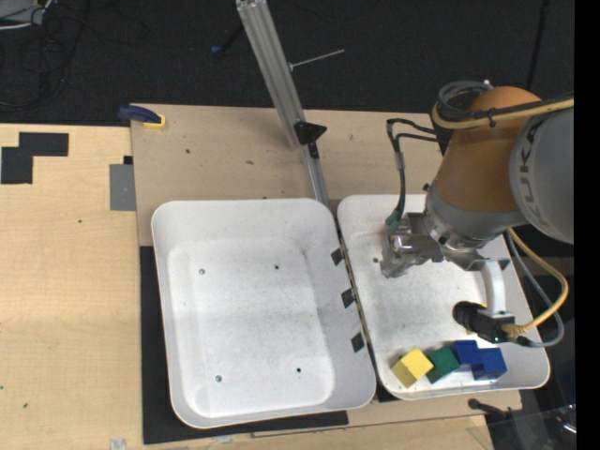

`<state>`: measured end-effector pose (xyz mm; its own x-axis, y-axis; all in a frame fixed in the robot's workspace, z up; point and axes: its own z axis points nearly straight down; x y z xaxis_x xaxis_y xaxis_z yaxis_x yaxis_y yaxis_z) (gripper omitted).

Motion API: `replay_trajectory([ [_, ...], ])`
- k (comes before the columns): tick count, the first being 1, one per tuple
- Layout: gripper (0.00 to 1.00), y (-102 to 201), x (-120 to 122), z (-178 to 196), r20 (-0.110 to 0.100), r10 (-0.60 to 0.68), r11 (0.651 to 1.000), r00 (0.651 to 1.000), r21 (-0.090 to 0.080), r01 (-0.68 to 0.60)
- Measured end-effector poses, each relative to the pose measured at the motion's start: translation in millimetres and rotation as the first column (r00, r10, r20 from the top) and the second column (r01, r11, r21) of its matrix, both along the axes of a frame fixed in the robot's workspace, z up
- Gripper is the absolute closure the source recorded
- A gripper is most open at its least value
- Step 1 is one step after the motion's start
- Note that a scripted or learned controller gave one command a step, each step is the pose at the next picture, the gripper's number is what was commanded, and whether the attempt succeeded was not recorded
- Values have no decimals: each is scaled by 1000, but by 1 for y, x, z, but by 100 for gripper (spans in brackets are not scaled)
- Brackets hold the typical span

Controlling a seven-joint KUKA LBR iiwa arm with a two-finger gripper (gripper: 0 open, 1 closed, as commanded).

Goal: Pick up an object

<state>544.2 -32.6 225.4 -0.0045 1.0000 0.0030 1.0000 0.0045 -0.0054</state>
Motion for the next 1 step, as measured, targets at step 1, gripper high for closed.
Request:
replay_trajectory([
  [1, 100, 59, -6, -8, 0, 1, 1000, 1000, 0, -1],
])
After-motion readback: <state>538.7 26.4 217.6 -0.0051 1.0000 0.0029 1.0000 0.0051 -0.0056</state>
